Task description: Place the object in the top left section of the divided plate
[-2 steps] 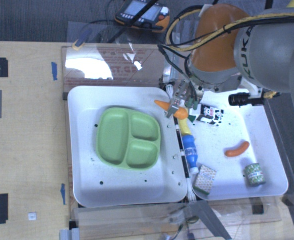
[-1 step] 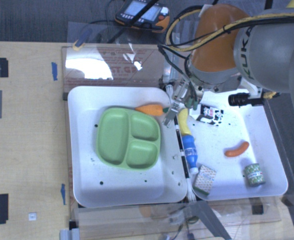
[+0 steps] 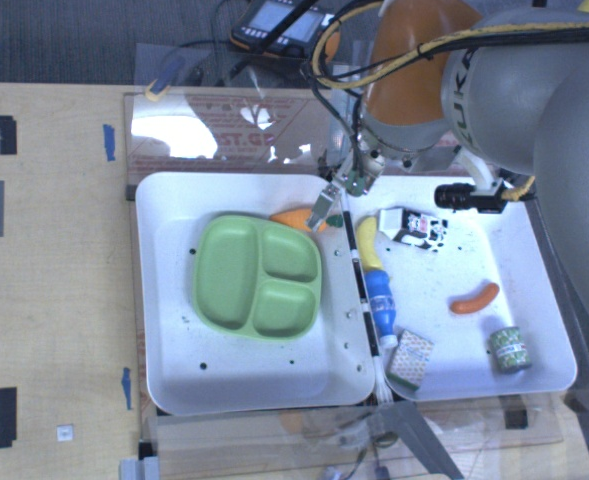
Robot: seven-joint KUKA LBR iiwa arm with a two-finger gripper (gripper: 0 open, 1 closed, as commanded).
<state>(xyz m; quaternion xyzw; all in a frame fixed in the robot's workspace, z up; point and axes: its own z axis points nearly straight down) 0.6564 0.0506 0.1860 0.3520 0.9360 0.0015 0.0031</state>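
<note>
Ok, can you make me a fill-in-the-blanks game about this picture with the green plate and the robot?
1. The green divided plastic plate lies in the ____ white bin.
2. The plate has ____ sections.
3. The small orange sausage-shaped toy lies in the ____ white bin.
4. The blue plastic bottle lies just below a ____ banana-shaped toy.

Missing words: left; three; right; yellow
</note>
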